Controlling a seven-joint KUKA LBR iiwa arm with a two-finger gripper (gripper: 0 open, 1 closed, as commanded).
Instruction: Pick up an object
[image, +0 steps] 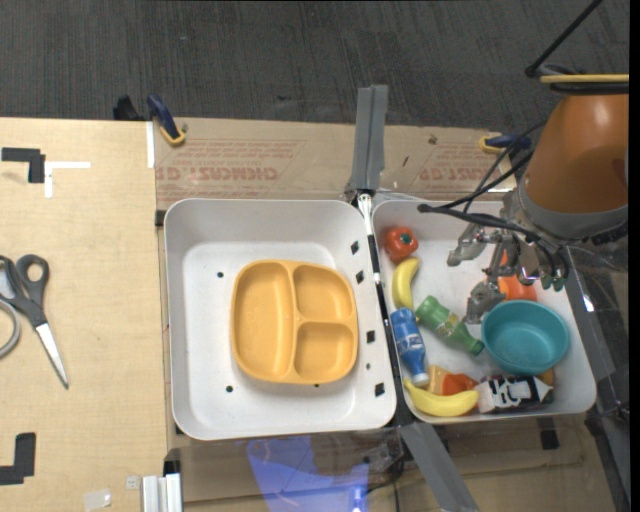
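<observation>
A: The orange wrist band (580, 150) looms nearest. And the jaws (490, 275)?
B: In the right bin (585, 400); open or closed, I cannot tell. The teal bowl (525, 337) lies just below them, the green bottle (447, 325) down-left.

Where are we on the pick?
Done: the arm is in over the right bin. In hand: the gripper hangs above the teal bowl and green bottle, nothing visibly between its fingers. Left: the grasp and lift; every item lies in that bin.
</observation>
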